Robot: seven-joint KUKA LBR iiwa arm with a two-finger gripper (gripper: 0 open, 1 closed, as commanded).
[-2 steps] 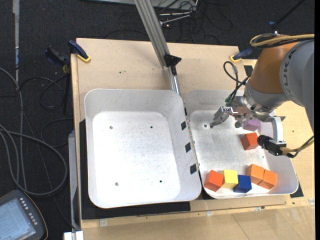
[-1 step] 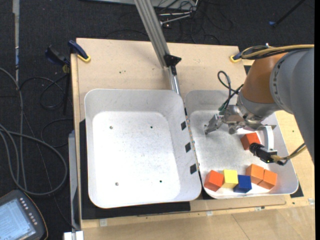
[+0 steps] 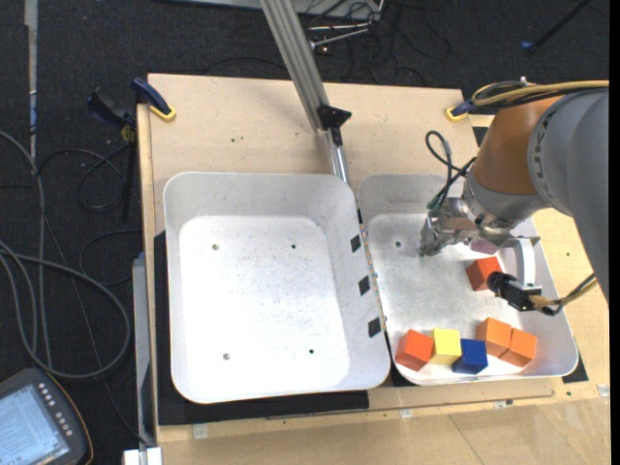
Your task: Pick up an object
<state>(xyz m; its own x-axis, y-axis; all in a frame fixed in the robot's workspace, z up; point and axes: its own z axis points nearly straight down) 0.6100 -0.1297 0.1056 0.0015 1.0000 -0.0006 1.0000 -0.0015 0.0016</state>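
Several small blocks lie in the right bin (image 3: 397,206). One orange block (image 3: 482,273) sits alone near the right wall. Along the front wall stands a row: an orange block (image 3: 417,348), a yellow block (image 3: 447,344), a blue block (image 3: 472,356) and two more orange blocks (image 3: 497,335) (image 3: 521,347). My gripper (image 3: 433,240) hangs low over the bare middle of the right bin, left of the lone orange block and apart from it. Nothing shows in its grasp.
The left bin (image 3: 179,260) lies beside the right one, their rims meeting at the centre. A slanted metal pole (image 3: 295,46) crosses the bench's back edge. Clamps (image 3: 153,100) sit at the back corners. The arm's body covers the right bin's back right part.
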